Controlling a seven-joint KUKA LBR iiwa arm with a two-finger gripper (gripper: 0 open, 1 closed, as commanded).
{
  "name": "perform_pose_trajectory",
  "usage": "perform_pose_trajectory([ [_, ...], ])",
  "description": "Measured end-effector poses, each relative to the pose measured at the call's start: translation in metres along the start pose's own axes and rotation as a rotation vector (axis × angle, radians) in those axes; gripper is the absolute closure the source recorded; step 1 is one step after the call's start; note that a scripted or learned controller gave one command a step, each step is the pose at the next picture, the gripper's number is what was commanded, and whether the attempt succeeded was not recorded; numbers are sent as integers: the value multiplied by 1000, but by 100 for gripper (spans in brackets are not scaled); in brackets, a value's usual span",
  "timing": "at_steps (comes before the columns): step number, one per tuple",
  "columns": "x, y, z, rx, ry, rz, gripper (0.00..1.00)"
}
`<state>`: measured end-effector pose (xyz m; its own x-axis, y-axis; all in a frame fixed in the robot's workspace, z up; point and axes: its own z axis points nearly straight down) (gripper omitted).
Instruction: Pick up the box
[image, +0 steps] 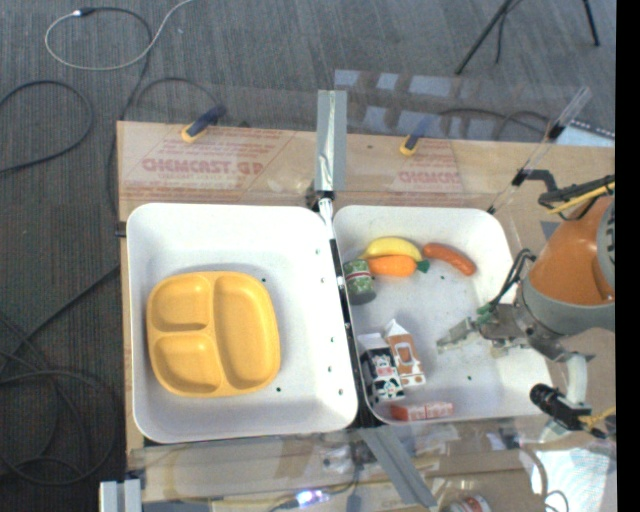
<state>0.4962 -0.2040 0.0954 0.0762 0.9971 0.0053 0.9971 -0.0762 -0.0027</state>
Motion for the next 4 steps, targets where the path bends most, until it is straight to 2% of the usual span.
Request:
perform_pose_trajectory([
  [1,-12,1,-38,1,1,139,0],
  [2,32,24,7,-9,-7,648,0],
  [3,90,-17,7,-14,-6,757,0],
  [4,37,38,-136,-1,-9,508,0],
])
